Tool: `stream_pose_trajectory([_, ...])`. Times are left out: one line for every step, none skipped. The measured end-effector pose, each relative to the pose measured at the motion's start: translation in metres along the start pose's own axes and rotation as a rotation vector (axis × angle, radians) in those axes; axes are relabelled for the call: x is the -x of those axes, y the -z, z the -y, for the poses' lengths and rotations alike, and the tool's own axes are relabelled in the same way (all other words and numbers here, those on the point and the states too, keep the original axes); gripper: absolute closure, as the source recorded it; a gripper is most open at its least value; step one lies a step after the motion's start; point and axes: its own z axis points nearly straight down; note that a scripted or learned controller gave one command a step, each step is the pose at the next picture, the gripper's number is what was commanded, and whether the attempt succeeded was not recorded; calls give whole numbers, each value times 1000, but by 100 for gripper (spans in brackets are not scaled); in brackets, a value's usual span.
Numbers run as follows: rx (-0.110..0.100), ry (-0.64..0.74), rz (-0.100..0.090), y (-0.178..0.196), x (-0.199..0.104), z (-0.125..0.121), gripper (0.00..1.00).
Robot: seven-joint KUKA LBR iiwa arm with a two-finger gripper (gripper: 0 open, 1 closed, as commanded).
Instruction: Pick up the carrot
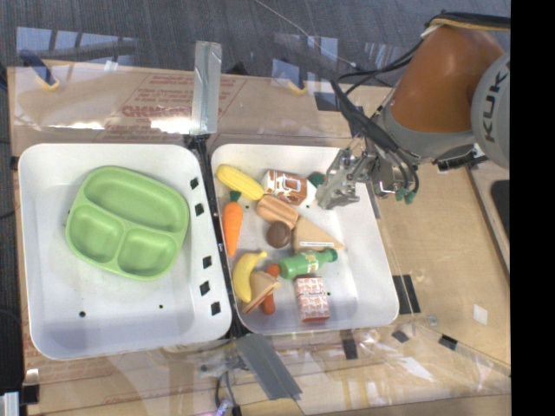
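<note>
The carrot (232, 230) is orange with a small green top. It lies lengthwise along the left wall of the right bin (381, 271), green end pointing to the far side. My gripper (336, 189) hangs over the far right part of that bin, well to the right of the carrot and apart from it. Toy foods lie between the two. Nothing shows in the gripper's grasp.
Crowding the carrot are a yellow corn cob (239, 182), a hot dog bun (277, 210), a brown ball (277, 234) and a banana (247, 271). A green bottle (308, 263) and a red box (312, 300) lie nearer the front. The left bin (35, 302) holds a green divided plate (128, 222).
</note>
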Motion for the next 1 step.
stream_pose_trajectory([-1, -290, -4, 38, -74, 51, 100])
